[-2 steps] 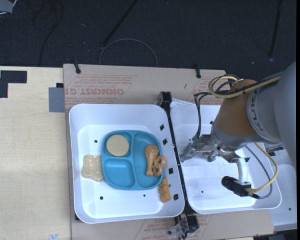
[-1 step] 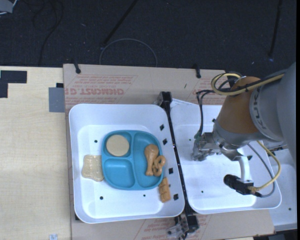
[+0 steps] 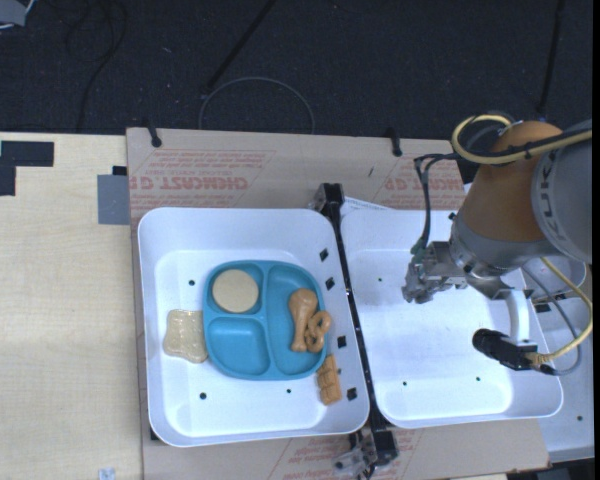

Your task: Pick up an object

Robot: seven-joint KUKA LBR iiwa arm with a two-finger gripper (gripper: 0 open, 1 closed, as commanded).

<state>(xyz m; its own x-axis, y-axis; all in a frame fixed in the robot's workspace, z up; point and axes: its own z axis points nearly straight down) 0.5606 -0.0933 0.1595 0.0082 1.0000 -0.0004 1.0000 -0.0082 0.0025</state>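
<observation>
Two shallow white bins sit side by side on the counter (image 3: 60, 298), parted by a black divider strip (image 3: 345, 308). Left bin (image 3: 165, 408) holds a blue sectioned plate (image 3: 255, 353) with three wells. Round tan disc, cracker-like (image 3: 234, 290), lies in the upper left well. Brown pretzel-shaped piece (image 3: 308, 320) lies in the right well, long axis running up and down the view. Lower left well bare blue.

Pale beige slab, toast-like (image 3: 186, 335), rests on the bin floor just beside the plate's left edge, touching or nearly so. Small brown lumpy piece (image 3: 329, 380) lies on the bin floor at the plate's lower right corner, close to the divider.

Right bin (image 3: 440, 388) floor shows plain white under the arm. Arm (image 3: 510, 203) reaches in from the right, orange band above the wrist, yellow and black cables looped around it. Claw (image 3: 417, 290) hangs over the upper left part of the right bin, near the divider, well apart from every item in the left bin. Cannot tell how the claw is set; the tip is small and dark against the white, and nothing is seen in its grip.

Black fitting with a cable (image 3: 505, 349) sits lower right of the claw, over the right bin.

Cardboard sheet with red print (image 3: 230, 173) lies under both bins. Dark floor with cables beyond the counter
</observation>
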